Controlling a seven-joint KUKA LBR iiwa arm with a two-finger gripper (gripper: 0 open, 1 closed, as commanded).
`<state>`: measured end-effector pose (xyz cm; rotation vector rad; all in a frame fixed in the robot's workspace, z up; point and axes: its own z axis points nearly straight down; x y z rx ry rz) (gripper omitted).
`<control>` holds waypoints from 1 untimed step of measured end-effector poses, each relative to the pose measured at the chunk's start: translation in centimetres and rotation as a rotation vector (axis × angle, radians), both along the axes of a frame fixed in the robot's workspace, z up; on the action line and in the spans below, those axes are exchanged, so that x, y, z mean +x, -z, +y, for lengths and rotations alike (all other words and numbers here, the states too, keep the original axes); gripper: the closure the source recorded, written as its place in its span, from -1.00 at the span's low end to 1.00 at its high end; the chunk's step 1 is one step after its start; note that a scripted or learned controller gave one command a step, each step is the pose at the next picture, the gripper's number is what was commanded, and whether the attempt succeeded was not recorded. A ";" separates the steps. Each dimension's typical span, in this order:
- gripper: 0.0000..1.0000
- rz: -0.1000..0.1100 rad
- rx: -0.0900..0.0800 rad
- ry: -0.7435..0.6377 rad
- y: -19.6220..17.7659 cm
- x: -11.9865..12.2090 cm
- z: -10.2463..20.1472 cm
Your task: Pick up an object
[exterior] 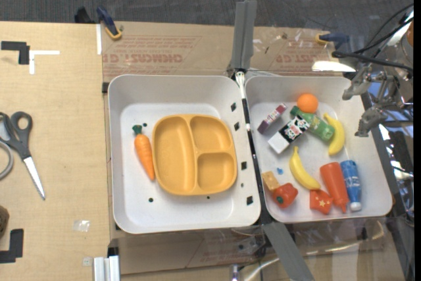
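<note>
While the hand [368, 102] hangs at the right bin's [385, 204] edge, nothing is picked
Its grip state is unreadable; an orange [307, 102] lies just beside, every toy unlifted

Bench [52, 161]: tan board surface at left, brown printed cardboard [168, 52] under and behind the bins. Two shallow white bins rest on it side by side, left bin [118, 161] and right bin [378, 161], rims touching at centre. Grey-handled scissors [25, 148] lie on the board well left of the bins. Black corner marks [16, 51] near the board's far left. Blue clamp [108, 22] at the cardboard's back edge.
</note>
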<state>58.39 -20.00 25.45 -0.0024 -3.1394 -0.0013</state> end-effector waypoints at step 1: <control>-1.00 -0.003 0.000 -0.004 14.5 -1.7 0.5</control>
